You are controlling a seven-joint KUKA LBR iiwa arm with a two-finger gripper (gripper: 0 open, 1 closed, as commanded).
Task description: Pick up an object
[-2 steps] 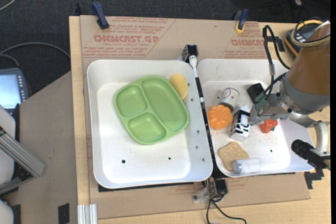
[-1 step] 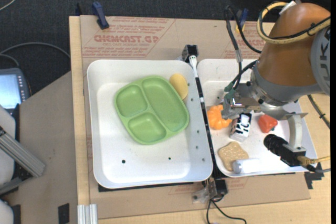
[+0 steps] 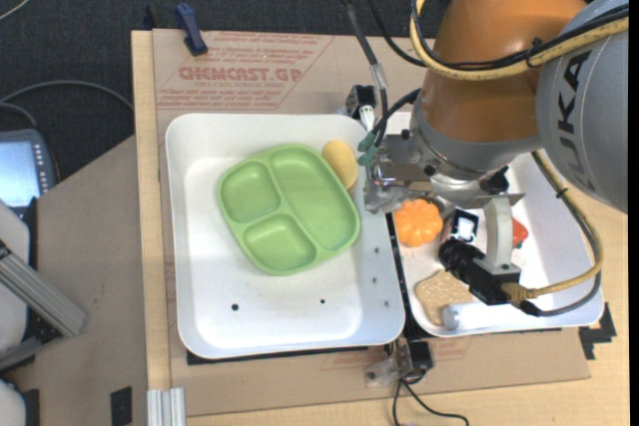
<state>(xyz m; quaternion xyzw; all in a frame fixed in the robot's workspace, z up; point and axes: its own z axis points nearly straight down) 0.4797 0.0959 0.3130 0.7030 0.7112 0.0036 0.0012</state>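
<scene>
reaching in from the right, the grey kuka arm [image 3: 519,85] with its orange band hangs over the seam between the two white bins, its wrist blocking the gripper [image 3: 384,180] so that i cannot tell its state. the left bin [image 3: 190,244] holds a green divided plate [image 3: 290,208], lying flat and turned at a slant, with a pale yellow lemon-like object [image 3: 340,162] touching its upper right rim. in the right bin [image 3: 569,314], just below the wrist, sits a small orange pumpkin [image 3: 417,222]. a speckled tan slice like bread [image 3: 440,290] lies near the front edge, and a bit of red object [image 3: 519,232] shows beside a black fixture [image 3: 479,269] on the arm. brown cardboard [image 3: 240,65] printed with red lettering lies under both bins.
</scene>
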